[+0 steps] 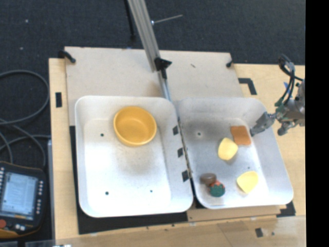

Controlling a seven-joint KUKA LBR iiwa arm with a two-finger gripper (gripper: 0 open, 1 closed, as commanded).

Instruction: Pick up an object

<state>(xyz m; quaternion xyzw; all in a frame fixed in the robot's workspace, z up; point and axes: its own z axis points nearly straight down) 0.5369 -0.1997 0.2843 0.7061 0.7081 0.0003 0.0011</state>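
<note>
In the right bin (pixel 267 189) lie an orange-brown block (pixel 240 135), a pale yellow lump (pixel 227 149), a yellow wedge (pixel 248 181), a small brown disc (pixel 207 178) and a green and red piece (pixel 217 189). A yellow bowl (pixel 134 125) sits upright in the left bin (pixel 92 189). My gripper (pixel 271 126) hovers over the right bin's far right rim, just right of the orange-brown block. Its two dark fingers are spread open with nothing between them.
A slanted metal pole (pixel 146 30) rises from behind the seam between the bins. A beige board (pixel 113 71) lies behind the bins. Cables (pixel 25 102) and a control pendant (pixel 18 199) sit off the bench at the left.
</note>
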